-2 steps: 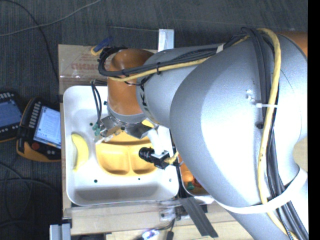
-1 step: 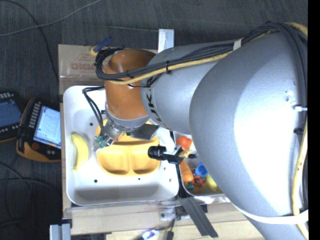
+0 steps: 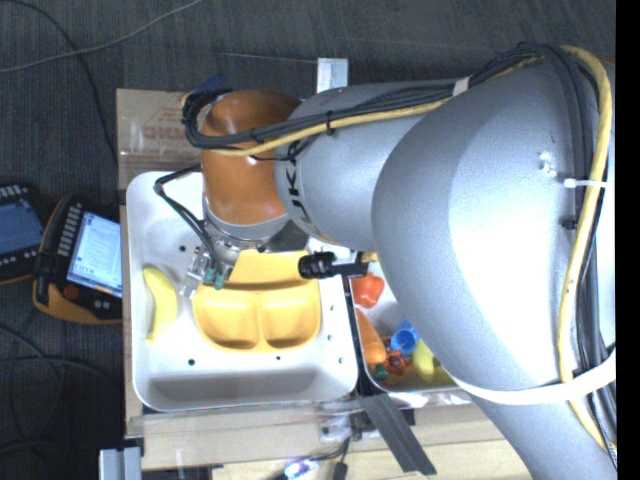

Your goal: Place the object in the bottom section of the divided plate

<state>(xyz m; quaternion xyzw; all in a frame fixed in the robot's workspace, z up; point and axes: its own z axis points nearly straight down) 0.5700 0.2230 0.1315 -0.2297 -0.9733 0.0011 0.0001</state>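
The arm [image 3: 420,168] reaches from the right over the left bin [image 3: 240,388], prob. to bring the gripper [image 3: 205,268] above the plate [image 3: 260,313]. The plate lies flat in the bin, sections facing up, so a drop is easy. The gripper hangs at the plate's far-left corner; its width I cannot tell. A banana [image 3: 160,303], maybe the object, lies just left of the plate, near the gripper.

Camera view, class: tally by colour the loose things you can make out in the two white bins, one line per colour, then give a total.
Yellow: 3 (divided plate, banana, partly hidden yellow piece)
Orange: 2 (rounded orange piece, long orange piece)
Blue: 1 (small blue piece)
Total: 6 in sight; the arm covers much of the right bin.
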